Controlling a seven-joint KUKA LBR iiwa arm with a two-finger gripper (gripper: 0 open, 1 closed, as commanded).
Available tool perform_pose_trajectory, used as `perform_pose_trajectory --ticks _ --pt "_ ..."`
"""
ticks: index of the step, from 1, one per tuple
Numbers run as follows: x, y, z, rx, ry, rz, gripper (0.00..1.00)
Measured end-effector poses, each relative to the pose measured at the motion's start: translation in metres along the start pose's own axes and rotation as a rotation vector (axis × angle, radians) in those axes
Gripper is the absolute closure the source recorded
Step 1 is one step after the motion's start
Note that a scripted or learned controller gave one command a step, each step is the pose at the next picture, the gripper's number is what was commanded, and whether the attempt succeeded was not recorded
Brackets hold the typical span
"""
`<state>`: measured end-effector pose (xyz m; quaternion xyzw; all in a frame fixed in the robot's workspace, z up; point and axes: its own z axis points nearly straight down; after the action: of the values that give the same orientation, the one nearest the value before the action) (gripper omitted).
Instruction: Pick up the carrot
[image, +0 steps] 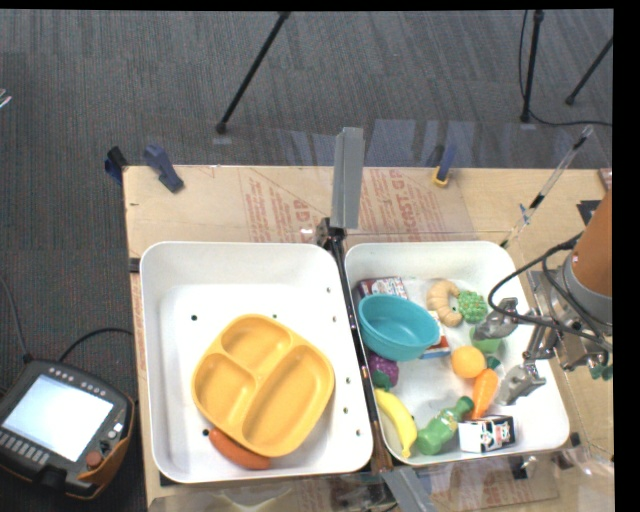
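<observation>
The gripper (510, 352) is hovering with its fingers spread apart and gripping nothing, just right of the carrot (484, 392). The carrot, a small orange tapered piece, is lying in the right bin (545, 300), just below the orange ball (467, 361) and above the small carton (487, 433).
</observation>
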<state>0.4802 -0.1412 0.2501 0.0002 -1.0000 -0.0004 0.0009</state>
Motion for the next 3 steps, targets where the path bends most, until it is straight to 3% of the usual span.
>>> perform_pose_trajectory --ticks 1,2,3 --pt "-0.023 0.006 0.133 0.001 -0.008 -0.07 0.0" --pt "-0.025 0.009 0.122 0.001 -0.012 -0.076 1.0" --pt "-0.014 -0.034 0.084 0.001 -0.004 -0.344 1.0"
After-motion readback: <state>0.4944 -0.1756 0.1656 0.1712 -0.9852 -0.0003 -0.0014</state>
